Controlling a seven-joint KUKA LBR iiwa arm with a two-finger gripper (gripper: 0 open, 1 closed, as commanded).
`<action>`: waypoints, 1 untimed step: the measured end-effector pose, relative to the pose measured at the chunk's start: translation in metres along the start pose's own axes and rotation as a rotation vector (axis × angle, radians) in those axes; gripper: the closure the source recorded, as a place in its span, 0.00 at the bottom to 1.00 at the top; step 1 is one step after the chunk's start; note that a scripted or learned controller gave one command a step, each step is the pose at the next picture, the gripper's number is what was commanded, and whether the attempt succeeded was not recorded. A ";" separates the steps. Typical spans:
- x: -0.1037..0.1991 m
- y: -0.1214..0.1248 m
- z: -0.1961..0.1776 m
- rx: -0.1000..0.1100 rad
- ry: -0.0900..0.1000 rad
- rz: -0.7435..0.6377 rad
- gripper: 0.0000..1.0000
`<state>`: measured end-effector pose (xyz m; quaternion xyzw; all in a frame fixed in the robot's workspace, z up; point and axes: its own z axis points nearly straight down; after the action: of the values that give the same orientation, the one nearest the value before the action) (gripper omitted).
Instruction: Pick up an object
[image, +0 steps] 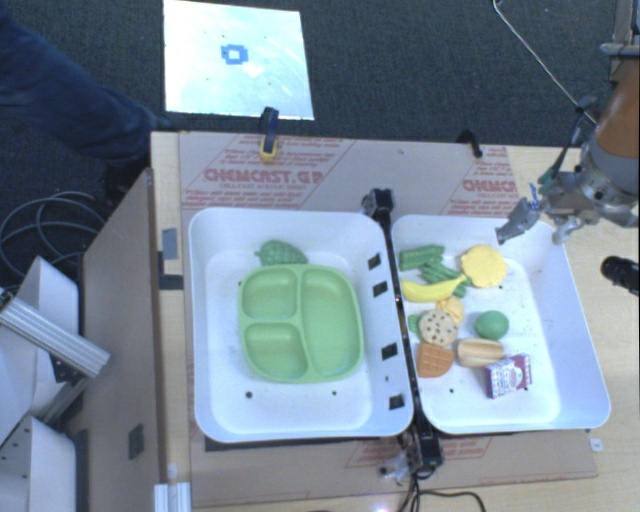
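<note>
Leftward, the left bin (215, 400) holds a green divided tray (300, 325) with a leaf-shaped green toy (280, 252) at its far edge. The right bin (575, 385) holds packed toy food: green beans (425, 260), banana (432, 290), yellow piece (484, 266), cookie (437, 325), green ball (491, 324), bun (480, 351), purple packet (509, 376). The gripper (540, 220) hovers over the bin's far right rim, fingers spread apart, carrying nothing. Risk: crowding may cause a two-item pinch or a slip.

Even overhead light is washing both white bins (215, 400) nearly shadowless, glare is blowing out the pale sheet (238, 60) at upper left, and everything is looking soft and slightly grainy.
</note>
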<state>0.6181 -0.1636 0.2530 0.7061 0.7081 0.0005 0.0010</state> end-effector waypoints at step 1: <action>0.087 -0.073 -0.126 -0.013 0.003 -0.010 0.00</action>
<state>0.5444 -0.0768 0.3789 0.7026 0.7115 0.0063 0.0045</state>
